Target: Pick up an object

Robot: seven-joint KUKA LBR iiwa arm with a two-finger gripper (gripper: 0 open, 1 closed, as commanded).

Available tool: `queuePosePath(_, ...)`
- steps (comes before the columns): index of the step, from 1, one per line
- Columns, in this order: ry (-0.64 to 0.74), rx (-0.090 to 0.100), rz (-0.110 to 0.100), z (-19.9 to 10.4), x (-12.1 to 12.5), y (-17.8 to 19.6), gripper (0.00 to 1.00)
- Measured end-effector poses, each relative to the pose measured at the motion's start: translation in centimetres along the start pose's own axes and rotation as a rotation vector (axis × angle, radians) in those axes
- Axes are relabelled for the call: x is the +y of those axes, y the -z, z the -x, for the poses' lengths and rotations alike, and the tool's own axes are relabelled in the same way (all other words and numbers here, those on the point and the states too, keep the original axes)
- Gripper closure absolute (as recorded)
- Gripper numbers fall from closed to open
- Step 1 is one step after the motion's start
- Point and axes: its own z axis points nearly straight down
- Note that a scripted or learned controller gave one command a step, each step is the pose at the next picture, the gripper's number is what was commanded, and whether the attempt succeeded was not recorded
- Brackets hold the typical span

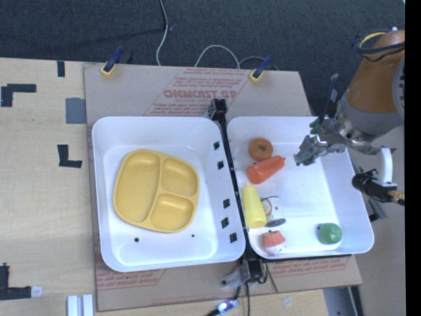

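1. Cardboard [197,94] lies over a pale wooden bench [39,189], held by two blue-and-yellow clamps at its far edge; dark carpet [79,12] lies beyond.
2. Two shallow white bins sit side by side on it: the left bin [105,137] holds a smooth yellow divided plate [156,190] with three wells.
3. The right bin [352,239] holds an orange carrot [266,169], its long axis tilted, thick end toward the divider, tip up and right.
4. Just beyond it sits a brown ring-shaped donut [261,149]; nearer, a yellow bottle [253,205] lies along the divider, with a small red-and-white piece [273,239] and a round green ball [329,233] near the front wall.
5. The gripper [307,153] hangs over the right bin, just right of the carrot; I cannot tell how its jaws stand.
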Motion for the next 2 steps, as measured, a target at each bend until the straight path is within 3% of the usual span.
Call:
queuePosePath(1,0.001,0.0,0.0,-5.8,0.4,0.1,1.0)
queuePosePath(2,0.001,0.0,-0.003,-11.9,-1.2,-0.1,1.0)
